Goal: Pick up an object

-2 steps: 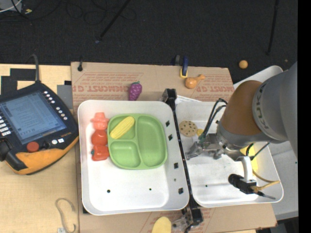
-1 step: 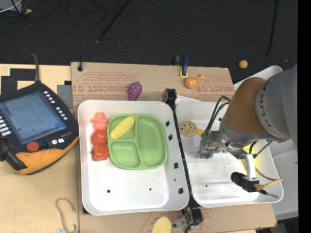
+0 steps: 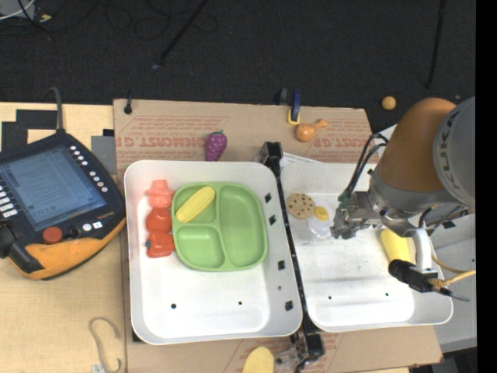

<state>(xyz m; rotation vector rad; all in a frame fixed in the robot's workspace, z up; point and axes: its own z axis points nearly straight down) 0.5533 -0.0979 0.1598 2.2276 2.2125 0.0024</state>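
Jaws low over far half of right-hand shallow white bin (image 3: 357, 286); opening cannot be told. Round tan speckled biscuit (image 3: 300, 204) near bin's far left corner; small clear yellow-topped piece (image 3: 320, 222) just beside jaws.

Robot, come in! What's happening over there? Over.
Gripper low in right bin, right beside small yellow-topped item. Grip not confirmed. Cookie close on that item's left, might crowd the pick.

Two bins (image 3: 202, 305) (image 3: 365, 290), one plate (image 3: 242, 228)
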